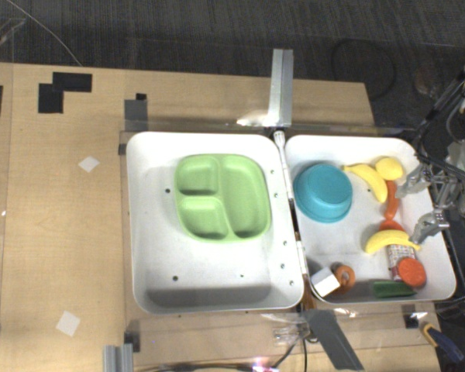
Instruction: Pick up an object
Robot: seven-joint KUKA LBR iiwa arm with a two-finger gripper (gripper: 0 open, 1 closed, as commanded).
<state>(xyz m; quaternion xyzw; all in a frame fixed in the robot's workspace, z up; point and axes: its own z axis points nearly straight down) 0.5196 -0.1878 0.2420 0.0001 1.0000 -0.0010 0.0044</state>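
gripper (425, 204) at right edge of frame, fingers spread, empty | drop squarely over lower banana (387, 241), close across its narrow width

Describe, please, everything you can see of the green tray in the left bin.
The green tray is a light green divided plate that looks like smooth plastic, squarish with rounded corners. It has three compartments: two smaller ones stacked on its left side and one long one on its right. Nothing lies in them. It rests flat on the floor of the left bin, near the middle, slightly toward the far wall, touching no other object.
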